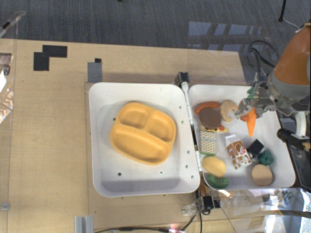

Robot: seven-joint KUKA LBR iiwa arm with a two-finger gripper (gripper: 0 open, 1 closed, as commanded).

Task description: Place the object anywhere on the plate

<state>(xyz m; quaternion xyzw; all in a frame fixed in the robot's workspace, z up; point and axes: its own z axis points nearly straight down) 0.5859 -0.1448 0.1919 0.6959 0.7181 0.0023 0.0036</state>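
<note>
The yellow plate (143, 131), with three compartments, lies in the middle of the left bin (99, 178). My gripper (250, 109) hangs over the upper right part of the right bin (287, 181), shut on the top of an orange carrot (250, 123). The carrot's tip points toward the front of the bin. Carrot and gripper are well to the right of the plate, across the wall between the bins.
The right bin holds several toys: a brown disc (210, 118), an orange sausage (208, 106), a cream ball (228, 109), a patterned box (208, 142), a small house-shaped carton (237, 152), a black cube (255, 146), a lemon (214, 166) and a tan ball (262, 174).
</note>
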